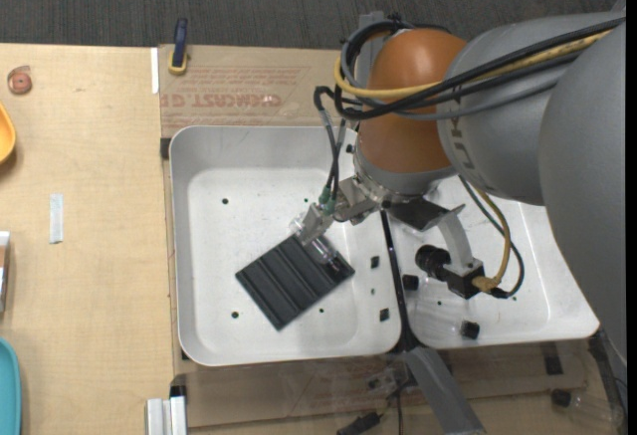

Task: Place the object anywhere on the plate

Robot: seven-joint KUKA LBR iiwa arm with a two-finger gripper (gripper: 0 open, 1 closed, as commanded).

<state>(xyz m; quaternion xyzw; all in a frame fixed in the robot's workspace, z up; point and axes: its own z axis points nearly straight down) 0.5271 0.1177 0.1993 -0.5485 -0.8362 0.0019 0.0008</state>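
A black ribbed rectangular plate point(292, 281) lies flat and turned at an angle in the left white bin point(199, 224), toward its front. My gripper point(318, 229) reaches down from the orange-banded wrist point(408, 105) and sits right over the plate's upper right corner, touching it or just above it. The tip looks pale and shiny. I cannot make out any separate object there. The arm hides most of the right bin point(537, 314).
Small black bits point(469, 329) lie in the right bin near the divider point(396, 294). A cardboard sheet point(234, 90) with a blue clamp point(179, 43) lies behind the left bin. The wooden bench point(80, 224) spreads to the left.
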